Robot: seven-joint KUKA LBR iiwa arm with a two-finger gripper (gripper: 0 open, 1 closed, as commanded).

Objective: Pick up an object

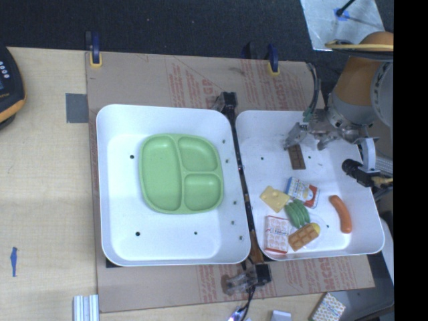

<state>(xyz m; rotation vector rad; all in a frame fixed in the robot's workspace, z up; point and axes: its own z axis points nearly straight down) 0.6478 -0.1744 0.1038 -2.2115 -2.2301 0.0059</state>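
Note:
The right bin holds several small items: a brown bar, a yellow cheese wedge, a white, blue and red packet, a green vegetable, a red and white packet, an orange waffle piece and a red sausage. My gripper hangs over the bin's far part, open, its fingers splayed to either side with nothing between them. The brown bar lies on the bin floor just in front of the left finger.
A green divided plate lies in the middle of the left bin. The arm's grey body and orange band stand over the right bin's far right corner. A black clamp sits where the bins meet.

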